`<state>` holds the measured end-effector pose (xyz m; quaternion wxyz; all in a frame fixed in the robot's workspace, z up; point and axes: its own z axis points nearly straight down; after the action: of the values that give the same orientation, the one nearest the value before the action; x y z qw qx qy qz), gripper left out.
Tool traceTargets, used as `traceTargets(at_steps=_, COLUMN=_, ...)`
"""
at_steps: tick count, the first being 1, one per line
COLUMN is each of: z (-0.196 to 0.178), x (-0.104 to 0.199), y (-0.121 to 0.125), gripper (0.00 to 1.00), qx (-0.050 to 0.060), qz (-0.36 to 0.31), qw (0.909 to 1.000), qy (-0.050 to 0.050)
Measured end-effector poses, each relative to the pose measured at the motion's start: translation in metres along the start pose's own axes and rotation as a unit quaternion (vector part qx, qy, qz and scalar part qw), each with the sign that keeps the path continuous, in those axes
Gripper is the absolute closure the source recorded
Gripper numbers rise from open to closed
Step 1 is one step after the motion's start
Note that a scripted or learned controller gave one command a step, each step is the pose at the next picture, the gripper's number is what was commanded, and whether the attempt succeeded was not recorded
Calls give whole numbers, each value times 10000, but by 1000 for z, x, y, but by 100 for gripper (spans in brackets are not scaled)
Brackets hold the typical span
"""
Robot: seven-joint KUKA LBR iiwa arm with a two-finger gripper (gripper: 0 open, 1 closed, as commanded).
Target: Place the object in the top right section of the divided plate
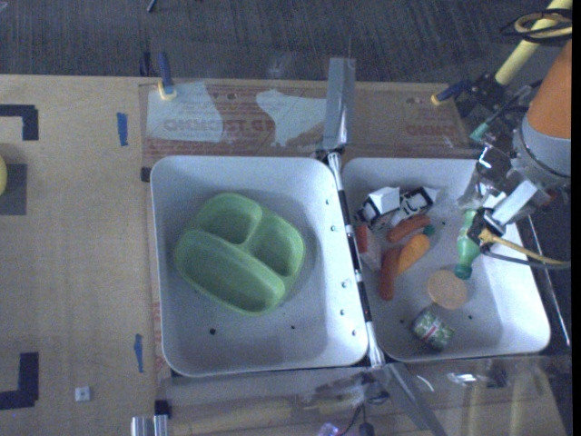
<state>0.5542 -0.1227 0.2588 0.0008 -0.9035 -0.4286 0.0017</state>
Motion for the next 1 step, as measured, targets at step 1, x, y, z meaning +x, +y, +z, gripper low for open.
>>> traceTargets(at_steps=1, z=38, x=80, y=-8, gripper=100, qx=-1, qz=-1278, qw=9918, qy=7)
